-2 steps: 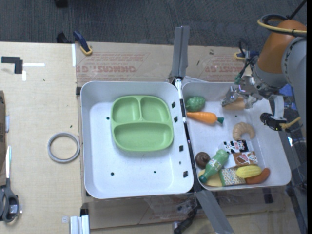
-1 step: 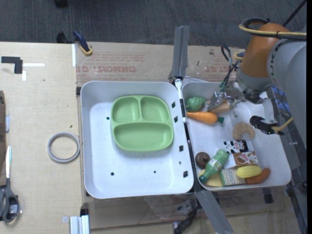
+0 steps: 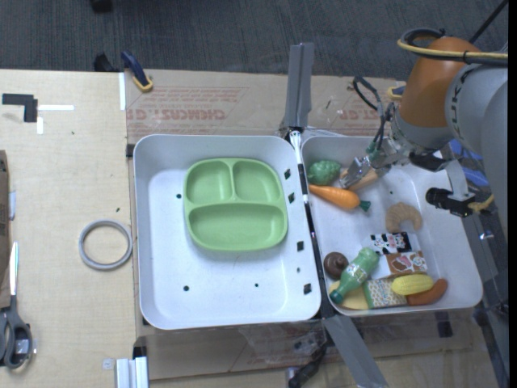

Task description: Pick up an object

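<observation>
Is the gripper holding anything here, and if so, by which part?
Cannot be told: the gripper is low in the right bin just above the carrot, its fingertips unclear.

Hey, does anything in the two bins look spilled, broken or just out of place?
Nothing looks spilled or broken. The green bottle lies on its side among the toys heaped in the right bin's near corner, and the green divided plate sits slightly askew in the left bin.
</observation>
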Tool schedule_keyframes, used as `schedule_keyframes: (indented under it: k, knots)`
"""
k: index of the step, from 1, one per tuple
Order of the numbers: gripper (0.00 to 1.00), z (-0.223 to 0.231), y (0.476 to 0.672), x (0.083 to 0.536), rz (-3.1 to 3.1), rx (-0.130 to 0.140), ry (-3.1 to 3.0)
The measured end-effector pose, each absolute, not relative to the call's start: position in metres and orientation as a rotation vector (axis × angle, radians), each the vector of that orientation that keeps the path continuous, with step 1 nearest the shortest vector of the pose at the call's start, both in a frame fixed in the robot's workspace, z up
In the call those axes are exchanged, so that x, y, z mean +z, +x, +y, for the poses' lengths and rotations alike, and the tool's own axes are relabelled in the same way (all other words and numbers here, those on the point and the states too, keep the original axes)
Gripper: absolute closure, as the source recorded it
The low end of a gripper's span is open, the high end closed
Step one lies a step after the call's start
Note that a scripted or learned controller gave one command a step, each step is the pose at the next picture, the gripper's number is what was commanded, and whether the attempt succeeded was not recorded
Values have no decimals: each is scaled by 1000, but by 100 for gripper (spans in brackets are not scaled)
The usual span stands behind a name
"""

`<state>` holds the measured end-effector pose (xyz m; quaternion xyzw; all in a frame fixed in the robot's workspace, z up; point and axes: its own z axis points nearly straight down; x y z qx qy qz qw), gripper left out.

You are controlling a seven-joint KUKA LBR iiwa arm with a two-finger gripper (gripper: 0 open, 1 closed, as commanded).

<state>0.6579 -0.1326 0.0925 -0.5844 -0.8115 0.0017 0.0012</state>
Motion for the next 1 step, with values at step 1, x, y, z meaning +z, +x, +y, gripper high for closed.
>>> schedule_keyframes:
  k: [1]
  knots:
    - [100,-71,659,204,-2465,1,-1950]
